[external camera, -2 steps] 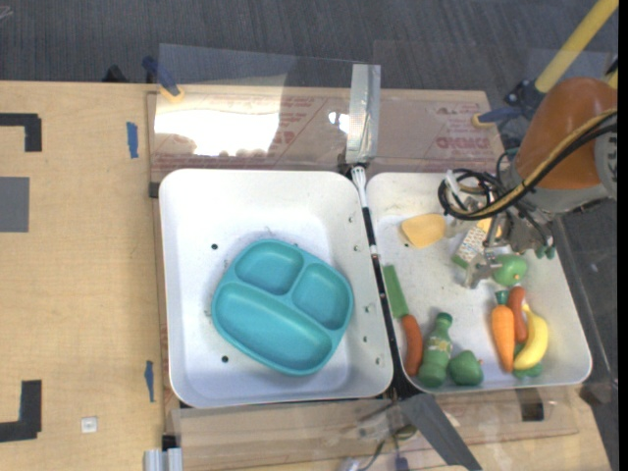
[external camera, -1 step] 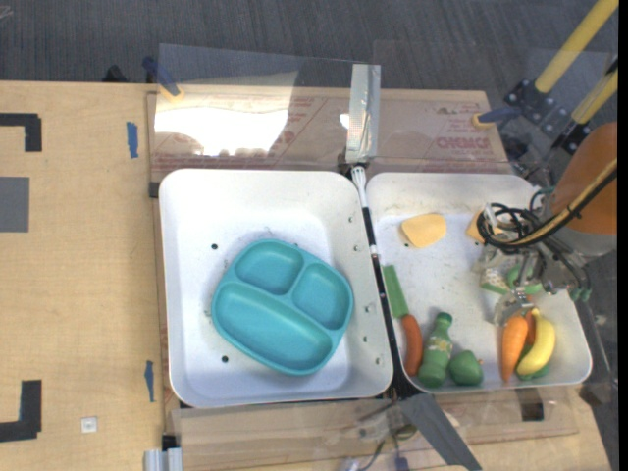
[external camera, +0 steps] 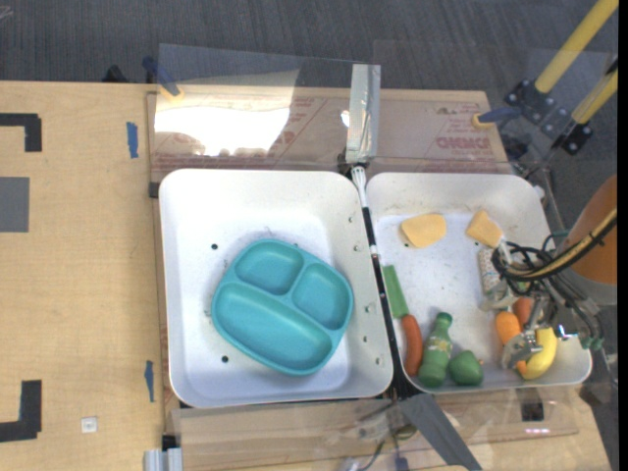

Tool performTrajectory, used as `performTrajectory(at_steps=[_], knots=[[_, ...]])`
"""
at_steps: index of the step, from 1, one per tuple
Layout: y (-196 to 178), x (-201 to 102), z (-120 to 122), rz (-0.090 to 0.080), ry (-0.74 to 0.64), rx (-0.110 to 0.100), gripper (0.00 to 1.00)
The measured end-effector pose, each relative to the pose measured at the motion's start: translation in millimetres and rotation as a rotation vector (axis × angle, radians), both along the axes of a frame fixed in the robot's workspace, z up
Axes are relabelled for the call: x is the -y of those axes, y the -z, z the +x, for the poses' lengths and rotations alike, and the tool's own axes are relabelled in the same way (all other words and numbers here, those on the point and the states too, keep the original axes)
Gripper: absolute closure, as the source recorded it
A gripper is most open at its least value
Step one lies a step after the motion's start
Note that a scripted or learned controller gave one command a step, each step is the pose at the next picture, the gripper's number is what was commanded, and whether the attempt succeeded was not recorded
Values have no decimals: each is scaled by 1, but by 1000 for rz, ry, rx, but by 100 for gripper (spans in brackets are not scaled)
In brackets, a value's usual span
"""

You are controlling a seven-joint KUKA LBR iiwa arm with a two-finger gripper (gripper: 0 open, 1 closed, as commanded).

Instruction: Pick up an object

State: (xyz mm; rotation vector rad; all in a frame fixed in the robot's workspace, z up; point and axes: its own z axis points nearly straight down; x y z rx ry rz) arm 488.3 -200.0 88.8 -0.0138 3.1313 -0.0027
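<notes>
Plywood bench [external camera: 69, 263] under two white bins [external camera: 186, 292], grey carpet [external camera: 294, 8] beyond.

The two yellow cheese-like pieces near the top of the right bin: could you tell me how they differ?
The left yellow piece looks larger and rounder, lying flat on the bin floor; the right yellow piece looks smaller and more angular. The left one lies apart from other things, while the right one sits close to the black cables. Both share the same pale yellow-orange colour and lie in the right bin.
</notes>
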Motion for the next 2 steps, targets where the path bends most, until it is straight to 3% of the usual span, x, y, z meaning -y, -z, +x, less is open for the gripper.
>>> performTrajectory(at_steps=[1, 2], knots=[[-13, 0, 5, -5, -1, 16, 100], [-146, -85, 30, 1, 5, 6, 100]])
